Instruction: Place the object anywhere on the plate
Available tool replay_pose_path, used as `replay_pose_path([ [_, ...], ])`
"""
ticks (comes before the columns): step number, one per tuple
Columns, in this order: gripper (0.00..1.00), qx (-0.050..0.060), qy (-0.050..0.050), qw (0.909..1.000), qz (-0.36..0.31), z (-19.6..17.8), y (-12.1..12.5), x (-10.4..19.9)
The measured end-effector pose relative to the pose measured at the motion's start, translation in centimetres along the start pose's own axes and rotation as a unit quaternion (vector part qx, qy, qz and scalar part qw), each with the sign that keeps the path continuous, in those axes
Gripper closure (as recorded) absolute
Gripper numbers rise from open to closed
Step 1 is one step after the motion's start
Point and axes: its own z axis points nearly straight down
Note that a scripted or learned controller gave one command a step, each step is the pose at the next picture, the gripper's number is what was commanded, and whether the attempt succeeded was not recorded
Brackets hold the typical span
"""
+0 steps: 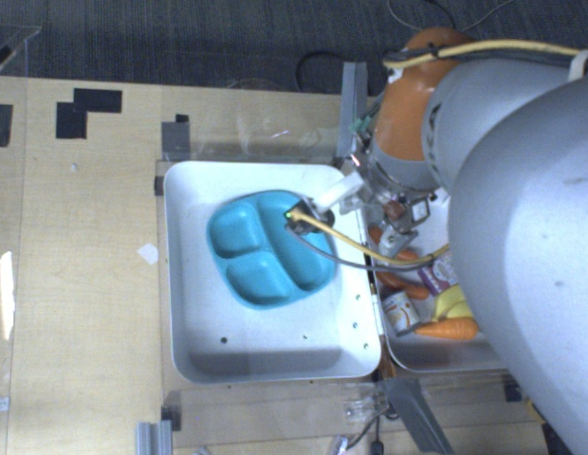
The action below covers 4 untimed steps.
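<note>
**Arm low between the bins, plate waiting in the left one**

We see the blue plate (270, 249), a three-compartment dish, lying tilted in the left bin (194, 339). The right bin (408, 356) holds a jumble of small items: an orange carrot-like piece (448, 329), something yellow (452, 301), a small packet (400, 311) and other bits we cannot name. Which of these is the object to move, we cannot say; nothing from that heap lies on the plate.

The gripper (394, 207) hangs over the divide between the bins, near the plate's right rim, with a yellow cable (370, 254) trailing across it. The big grey arm (522, 188) covers much of the right bin. The jaws are hidden by the wrist hardware, so we cannot tell whether they are wide, narrow or closed on anything.

In our judgement the items look like light toy food: stiff, smooth plastic that could slip. We would take the carrot across its thicker middle, where the sides run closest to parallel, and expect neighbours to shift when it lifts.
</note>
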Motion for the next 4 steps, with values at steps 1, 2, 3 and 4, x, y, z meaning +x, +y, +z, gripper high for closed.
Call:
replay_pose_path([
  [1, 0.00, 0.000, 0.010, 0.9947, 0.102, 13.8, -6.8, -4.5],
  [2, 0.00, 0.000, 0.000, 0.9999, -0.017, 2.6, -6.3, -5.7],
  [3, 0.00, 0.000, -0.001, 0.9971, -0.076, -1.7, -5.8, 0.0],
  [4, 1.00, 0.000, -0.002, 0.9967, -0.081, -2.5, -5.9, 0.2],
])
